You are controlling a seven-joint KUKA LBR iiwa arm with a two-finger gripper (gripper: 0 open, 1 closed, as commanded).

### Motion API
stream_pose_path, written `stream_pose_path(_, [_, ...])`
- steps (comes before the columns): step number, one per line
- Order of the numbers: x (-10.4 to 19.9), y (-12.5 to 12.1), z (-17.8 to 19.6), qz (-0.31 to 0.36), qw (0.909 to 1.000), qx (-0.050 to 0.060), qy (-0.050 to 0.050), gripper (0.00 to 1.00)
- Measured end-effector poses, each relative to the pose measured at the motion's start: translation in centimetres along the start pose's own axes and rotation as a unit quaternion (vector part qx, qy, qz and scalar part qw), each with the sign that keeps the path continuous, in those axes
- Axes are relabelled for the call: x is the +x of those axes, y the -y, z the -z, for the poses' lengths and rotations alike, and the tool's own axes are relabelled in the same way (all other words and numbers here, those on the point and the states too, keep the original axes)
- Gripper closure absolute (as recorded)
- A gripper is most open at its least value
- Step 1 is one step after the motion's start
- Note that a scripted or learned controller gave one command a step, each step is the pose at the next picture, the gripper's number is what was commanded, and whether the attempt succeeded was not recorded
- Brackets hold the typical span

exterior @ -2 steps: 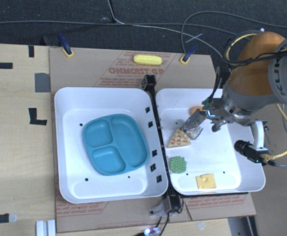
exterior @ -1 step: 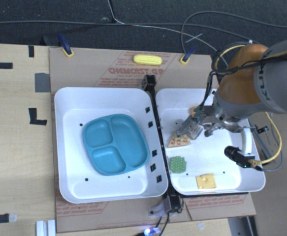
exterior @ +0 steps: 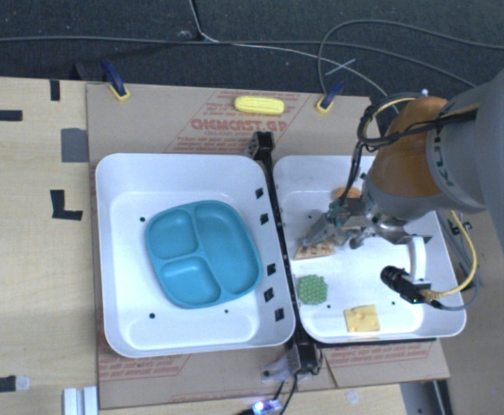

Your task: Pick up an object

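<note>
Approach step, I'd say: the gripper (exterior: 321,230) sits low in the right bin (exterior: 442,322), fingers spread wide and holding nothing, right over the toast slice (exterior: 315,250) just below its tips; next move calls for dropping and closing squarely on it.

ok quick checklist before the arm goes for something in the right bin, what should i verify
1. Gripper is over the right bin: ok, low at its left side.
2. A target lies at the gripper: ok, the pizza slice sits just below it.
3. Something is held between the fingers: cannot tell, they blur into the toys.
4. Other items are apart from the target: ok, green round toy and yellow square piece lie nearer the front.
5. Blue divided plate is out of the way: ok, it sits in the left bin.
</note>
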State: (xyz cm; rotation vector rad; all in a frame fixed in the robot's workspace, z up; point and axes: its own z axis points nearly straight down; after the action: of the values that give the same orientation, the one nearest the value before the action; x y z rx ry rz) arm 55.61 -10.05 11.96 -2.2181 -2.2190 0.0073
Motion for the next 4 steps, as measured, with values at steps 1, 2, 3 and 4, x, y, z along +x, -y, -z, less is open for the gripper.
stream_pose_path(1, [0.1,-0.1,1.3,0.001,1.0000,-0.001,0.000,1.00])
stream_pose_path(2, [0.3,-0.2,7.6,0.001,1.0000,-0.006,0.000,1.00])
stream_pose_path(3, [0.3,-0.3,12.9,0.001,1.0000,-0.005,0.000,1.00])
stream_pose_path(4, [4.9,-2.4,13.3,0.003,1.0000,-0.003,-0.001,1.00])
